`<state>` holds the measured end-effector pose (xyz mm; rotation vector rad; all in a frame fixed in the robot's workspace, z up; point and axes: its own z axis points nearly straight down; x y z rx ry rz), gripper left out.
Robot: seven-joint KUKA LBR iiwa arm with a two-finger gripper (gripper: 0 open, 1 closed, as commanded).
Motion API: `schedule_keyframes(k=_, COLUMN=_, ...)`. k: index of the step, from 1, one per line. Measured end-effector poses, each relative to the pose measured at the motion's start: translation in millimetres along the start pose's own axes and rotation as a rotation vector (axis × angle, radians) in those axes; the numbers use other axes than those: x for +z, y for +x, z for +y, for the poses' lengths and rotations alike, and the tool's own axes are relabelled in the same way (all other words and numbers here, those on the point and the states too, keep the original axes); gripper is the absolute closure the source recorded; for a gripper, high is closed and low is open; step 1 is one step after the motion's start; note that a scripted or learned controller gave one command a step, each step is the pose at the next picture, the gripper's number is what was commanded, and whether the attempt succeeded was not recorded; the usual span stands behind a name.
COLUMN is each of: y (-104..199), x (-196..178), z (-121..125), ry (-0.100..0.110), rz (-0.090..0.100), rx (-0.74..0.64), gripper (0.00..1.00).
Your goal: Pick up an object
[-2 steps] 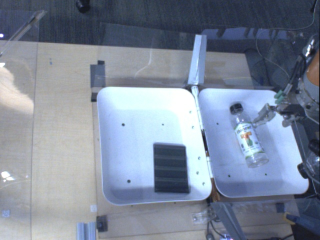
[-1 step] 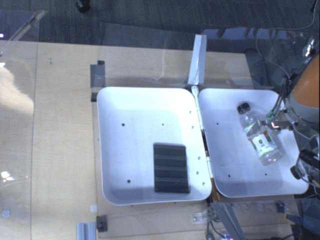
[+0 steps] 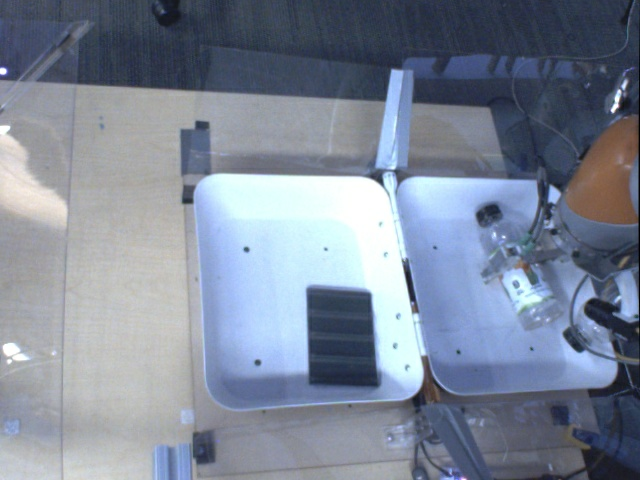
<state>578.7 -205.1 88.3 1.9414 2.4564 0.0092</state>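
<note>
the claw (image 3: pixel 522 251) is seen low in the right bin (image 3: pixel 450 328), over a clear bottle (image 3: pixel 527 293); its opening cannot be told. a black ridged block (image 3: pixel 341 335) is noted in the left bin (image 3: pixel 250 218).

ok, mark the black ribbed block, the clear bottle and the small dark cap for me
black ribbed block (image 3: pixel 342 335), camera view, middle of its top face
clear bottle (image 3: pixel 527 295), camera view, on its labelled body
small dark cap (image 3: pixel 488 213), camera view, its centre
</note>
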Motion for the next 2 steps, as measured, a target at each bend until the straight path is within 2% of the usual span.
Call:
schedule_keyframes(k=1, y=1.0, x=-11.4, z=2.5, ry=-0.006, rz=-0.001, rx=-0.001, gripper=1.00)
schedule_keyframes(k=2, y=42.1, x=-88.7, z=54.9, ry=0.010, rz=0.007, rx=-0.148, gripper=1.00)
